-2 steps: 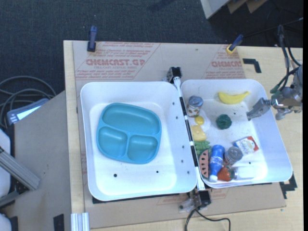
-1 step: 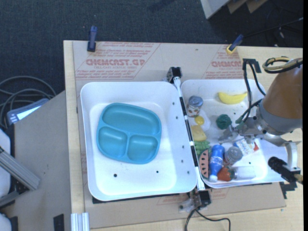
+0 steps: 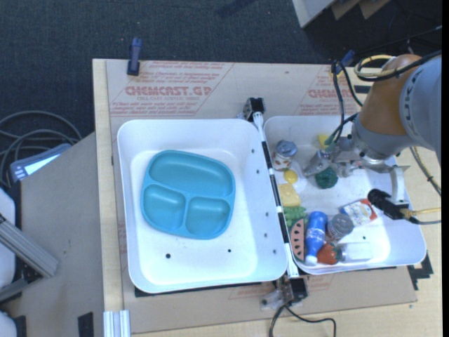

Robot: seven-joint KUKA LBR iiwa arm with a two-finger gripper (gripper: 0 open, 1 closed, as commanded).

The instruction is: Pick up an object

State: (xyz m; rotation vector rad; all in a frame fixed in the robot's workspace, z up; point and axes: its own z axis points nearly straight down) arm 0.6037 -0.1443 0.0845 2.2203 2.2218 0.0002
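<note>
Reaching into the right bin (image 3: 414,248) w/ hand (image 3: 324,168) low over a dark green object (image 3: 325,180).
Approach step; hand's grip state couldn't be told; next needed a clean close on it.

Red print "CHEMCAST GP" on brown board (image 3: 168,90) under bins, far edge; repeated at right, partly hidden. Smaller lines unreadable.

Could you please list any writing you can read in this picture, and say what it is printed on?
"CHEMCAST GP": red print on the brown sheet under the bins, left patch.
The same red print at the right patch: partly covered, too blurred to read.
Smaller red lines around both: too small to read.
Labels on the blue bottle: unreadable.
</note>
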